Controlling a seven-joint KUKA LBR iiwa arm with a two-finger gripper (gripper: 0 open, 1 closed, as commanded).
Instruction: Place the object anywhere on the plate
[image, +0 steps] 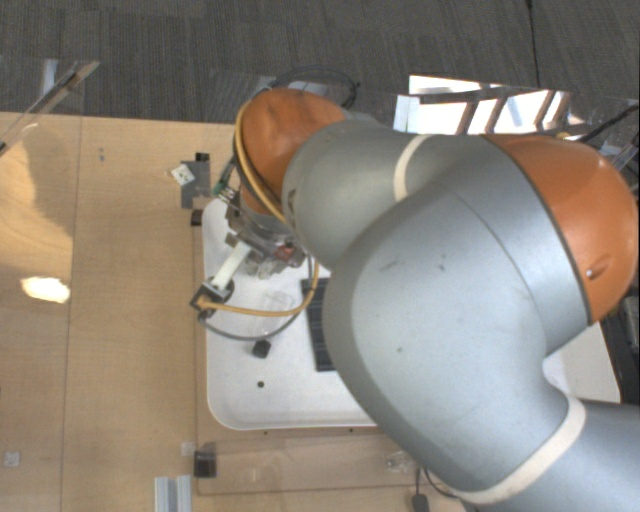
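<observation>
My gripper (262, 255) hangs low over the far left part of the left white bin (235, 400), under the orange wrist band (275, 130). A small reddish-brown bit (291, 256) shows right at the gripper; I cannot tell what it is or whether it is held. Just in front of the gripper, a faint clear round shape (272, 298) lies on the bin floor and may be the plate. A small black piece (261, 348) lies in the bin nearer the camera. The arm hides the rest of the bin and most of the right bin.
A white tube with a yellow cable (250, 312) loops from the gripper down over the bin's left side. A black ribbed strip (318, 330) lies by the arm's edge. A small fixture (190, 180) stands on the wooden bench beyond the bin's far left corner.
</observation>
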